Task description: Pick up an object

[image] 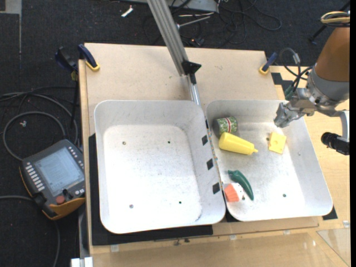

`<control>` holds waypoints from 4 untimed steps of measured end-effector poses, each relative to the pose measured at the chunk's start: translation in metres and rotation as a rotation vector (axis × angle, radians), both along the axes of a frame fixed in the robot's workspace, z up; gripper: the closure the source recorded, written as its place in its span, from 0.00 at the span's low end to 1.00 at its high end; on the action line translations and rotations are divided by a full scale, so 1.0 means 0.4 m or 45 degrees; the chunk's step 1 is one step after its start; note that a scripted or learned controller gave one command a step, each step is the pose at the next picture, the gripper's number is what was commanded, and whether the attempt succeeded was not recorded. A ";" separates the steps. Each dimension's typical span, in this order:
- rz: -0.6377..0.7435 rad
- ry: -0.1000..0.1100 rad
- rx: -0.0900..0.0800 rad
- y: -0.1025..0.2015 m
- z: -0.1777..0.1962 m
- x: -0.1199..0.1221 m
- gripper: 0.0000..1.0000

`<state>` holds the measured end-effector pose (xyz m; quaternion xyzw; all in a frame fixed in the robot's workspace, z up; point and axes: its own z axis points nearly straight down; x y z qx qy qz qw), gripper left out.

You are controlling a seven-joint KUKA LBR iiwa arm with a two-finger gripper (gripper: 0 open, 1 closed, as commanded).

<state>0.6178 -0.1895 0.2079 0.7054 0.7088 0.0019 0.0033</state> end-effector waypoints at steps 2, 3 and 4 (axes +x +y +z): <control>0.004 0.011 0.005 0.131 0.120 -0.037 1.00; 0.005 0.012 0.005 0.267 0.096 -0.042 1.00; 0.004 0.014 0.005 0.401 0.072 -0.098 1.00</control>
